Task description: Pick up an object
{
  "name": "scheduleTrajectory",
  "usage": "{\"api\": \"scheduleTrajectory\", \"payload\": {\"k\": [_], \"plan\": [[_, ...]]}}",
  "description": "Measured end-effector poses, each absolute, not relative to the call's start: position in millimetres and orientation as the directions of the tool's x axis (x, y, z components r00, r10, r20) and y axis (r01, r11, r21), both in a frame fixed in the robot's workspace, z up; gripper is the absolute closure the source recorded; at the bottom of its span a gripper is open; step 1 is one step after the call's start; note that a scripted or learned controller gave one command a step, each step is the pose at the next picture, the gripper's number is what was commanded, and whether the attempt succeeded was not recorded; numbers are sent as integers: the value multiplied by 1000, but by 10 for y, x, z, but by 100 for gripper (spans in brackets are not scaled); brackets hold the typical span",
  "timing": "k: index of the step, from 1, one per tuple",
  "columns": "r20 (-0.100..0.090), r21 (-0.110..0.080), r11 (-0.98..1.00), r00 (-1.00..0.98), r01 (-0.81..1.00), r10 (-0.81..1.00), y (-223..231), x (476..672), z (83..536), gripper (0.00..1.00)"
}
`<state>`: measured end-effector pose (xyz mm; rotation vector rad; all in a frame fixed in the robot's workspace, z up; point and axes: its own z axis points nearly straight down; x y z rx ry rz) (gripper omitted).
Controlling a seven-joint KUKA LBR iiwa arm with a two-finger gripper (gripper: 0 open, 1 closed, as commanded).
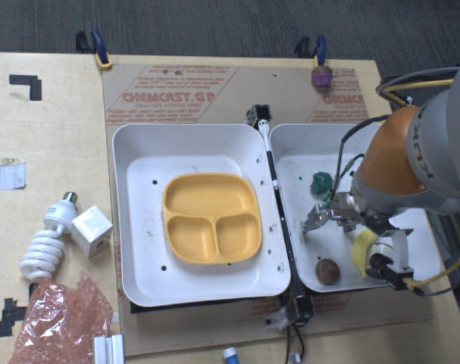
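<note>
Grey arm with orange band hangs over the right white bin; its two-finger gripper, opening indiscernible, holds nothing visible. Approach step: a small green object lies just beyond it and a brown rounded object nearer the camera; the next move needs descent onto one.

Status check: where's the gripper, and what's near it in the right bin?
Gripper low over right bin, nothing seen between its fingers. Green object just above it, brown object below. Yellow divided tray alone in left bin.

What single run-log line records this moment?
arm: over right bin | gripper: low, near green object | brown object: untouched | left bin: yellow tray
</note>
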<state>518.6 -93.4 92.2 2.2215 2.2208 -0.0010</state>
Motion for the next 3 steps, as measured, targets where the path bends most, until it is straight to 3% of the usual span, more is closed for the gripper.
{"api": "scheduleTrajectory", "payload": {"k": [1,2,3], "plan": [[-1,1,0,0,1000,1000,-940,5193,1021,100],[-1,1,0,0,1000,1000,-939,5193,1021,0],[0,0,-2,2,1000,1000,-1009,4774,922,0]]}}
